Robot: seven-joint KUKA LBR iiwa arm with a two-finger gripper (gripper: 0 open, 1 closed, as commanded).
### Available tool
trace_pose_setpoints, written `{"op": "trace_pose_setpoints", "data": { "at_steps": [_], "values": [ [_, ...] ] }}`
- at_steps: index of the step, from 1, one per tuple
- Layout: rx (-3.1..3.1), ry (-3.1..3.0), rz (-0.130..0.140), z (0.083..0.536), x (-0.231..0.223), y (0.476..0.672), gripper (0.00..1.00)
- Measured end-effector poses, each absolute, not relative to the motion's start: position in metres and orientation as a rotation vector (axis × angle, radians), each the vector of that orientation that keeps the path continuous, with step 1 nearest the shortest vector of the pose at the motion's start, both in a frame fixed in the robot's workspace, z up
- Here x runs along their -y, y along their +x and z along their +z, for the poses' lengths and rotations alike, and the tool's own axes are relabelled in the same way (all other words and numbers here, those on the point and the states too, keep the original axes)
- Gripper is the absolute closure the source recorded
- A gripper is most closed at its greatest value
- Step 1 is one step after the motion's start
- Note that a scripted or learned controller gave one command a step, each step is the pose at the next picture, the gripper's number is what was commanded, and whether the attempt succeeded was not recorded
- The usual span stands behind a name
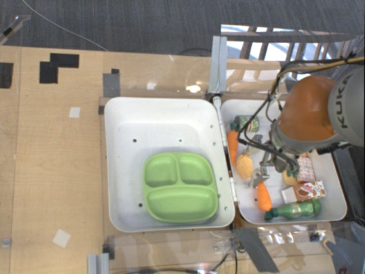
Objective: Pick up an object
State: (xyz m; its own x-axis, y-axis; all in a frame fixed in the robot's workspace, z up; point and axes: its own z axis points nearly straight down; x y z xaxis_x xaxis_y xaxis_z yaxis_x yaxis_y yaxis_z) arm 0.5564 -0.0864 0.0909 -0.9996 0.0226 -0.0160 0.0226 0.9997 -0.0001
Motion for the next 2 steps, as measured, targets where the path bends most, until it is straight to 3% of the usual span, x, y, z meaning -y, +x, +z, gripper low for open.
{"op": "trace_pose_setpoints", "data": {
  "at_steps": [1, 2],
  "values": [
    [-3.114, 0.172, -0.001, 0.092, 0.086, 0.506, 0.0],
    [-3.102, 0.16, -0.002, 0.104, 0.085, 0.51, 1.0]
  ]
}}
